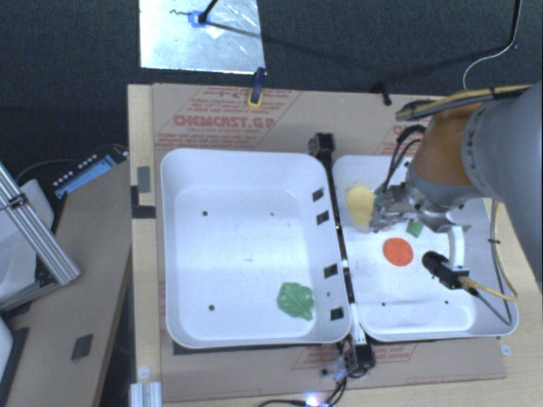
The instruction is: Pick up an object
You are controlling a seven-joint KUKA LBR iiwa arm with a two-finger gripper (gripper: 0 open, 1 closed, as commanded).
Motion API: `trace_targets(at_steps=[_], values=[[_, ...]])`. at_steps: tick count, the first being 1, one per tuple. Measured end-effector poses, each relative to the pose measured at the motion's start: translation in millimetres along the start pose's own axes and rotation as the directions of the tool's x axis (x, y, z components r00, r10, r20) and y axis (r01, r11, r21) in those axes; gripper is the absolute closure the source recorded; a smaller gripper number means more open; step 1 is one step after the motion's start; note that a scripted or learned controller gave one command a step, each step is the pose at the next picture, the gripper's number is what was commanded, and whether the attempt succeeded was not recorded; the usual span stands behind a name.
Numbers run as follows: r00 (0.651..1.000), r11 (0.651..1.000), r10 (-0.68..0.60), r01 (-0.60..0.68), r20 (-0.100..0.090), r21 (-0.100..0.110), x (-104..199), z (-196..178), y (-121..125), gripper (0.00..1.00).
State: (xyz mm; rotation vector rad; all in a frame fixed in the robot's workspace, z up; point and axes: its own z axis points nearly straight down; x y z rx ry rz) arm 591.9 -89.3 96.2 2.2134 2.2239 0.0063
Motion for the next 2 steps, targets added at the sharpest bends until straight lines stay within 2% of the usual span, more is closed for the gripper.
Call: trace_targets(at_steps=[1, 2], values=[[1.000, 1.000, -0.004, 0.004, 0.002, -0.018, 32.8, -210.6, 60.8, 1.00], [1.000, 1.000, -0.007, 0.007, -0.003, -0.008, 97.9, -303.1, 42.8, 1.00]])
